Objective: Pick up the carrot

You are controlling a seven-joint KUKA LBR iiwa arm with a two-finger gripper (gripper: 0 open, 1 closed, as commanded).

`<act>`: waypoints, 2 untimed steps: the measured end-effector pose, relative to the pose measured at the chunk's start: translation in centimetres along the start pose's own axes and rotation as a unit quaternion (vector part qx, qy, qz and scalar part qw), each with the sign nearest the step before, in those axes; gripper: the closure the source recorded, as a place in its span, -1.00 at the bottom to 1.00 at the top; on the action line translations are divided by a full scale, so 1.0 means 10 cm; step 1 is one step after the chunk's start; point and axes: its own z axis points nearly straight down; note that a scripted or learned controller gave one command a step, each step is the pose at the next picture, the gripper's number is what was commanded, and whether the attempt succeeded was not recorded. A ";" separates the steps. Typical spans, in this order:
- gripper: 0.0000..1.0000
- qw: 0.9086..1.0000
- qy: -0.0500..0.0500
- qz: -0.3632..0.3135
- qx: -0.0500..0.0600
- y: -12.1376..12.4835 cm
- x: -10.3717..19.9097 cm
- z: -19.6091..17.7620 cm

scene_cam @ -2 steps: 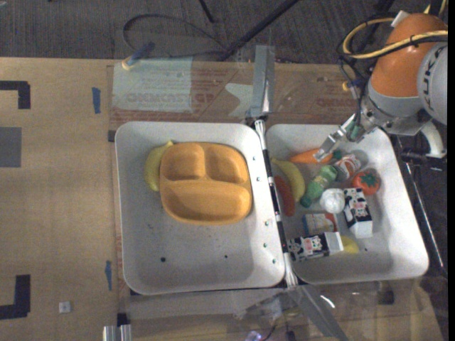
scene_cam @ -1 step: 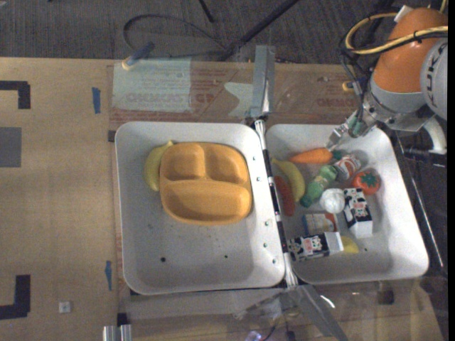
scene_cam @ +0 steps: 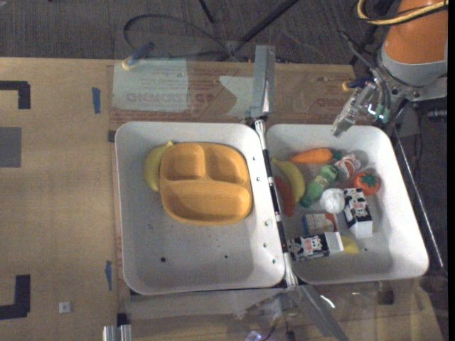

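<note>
Camera view, looking down at a slant, has the carrot (scene_cam: 311,156) lying on its side in the right bin (scene_cam: 409,212), near the far wall, its length running roughly left to right. A yellow banana (scene_cam: 291,176) curves just below its left end, a green bottle (scene_cam: 318,185) sits just below its middle, and a small red-and-white pack (scene_cam: 347,165) lies just beside its right end. The end effector (scene_cam: 350,116) hangs above the bin's far rim, up and to the right of the carrot and well apart from it; whether its fingers are apart or together cannot be told from this angle, and nothing is seen between them.

The step in hand looks like the approach. To do it well, the arm should come in over the carrot's middle and turn the wrist so the fingers close across the short width, not along the length. The near side is crowded, so a straight-down descent probably serves best, with the fingers landing in the bare floor on the far side and the thin gap before the bottle. Drifting toward the right end risks catching the pack as well.

The left bin (scene_cam: 142,247) holds an orange divided tray (scene_cam: 206,182) and takes no part in this.
</note>
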 end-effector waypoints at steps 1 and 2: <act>1.00 0.997 0.000 -0.081 0.000 0.07 0.15 -0.54; 1.00 0.958 0.003 -0.287 0.000 -0.03 0.33 -0.50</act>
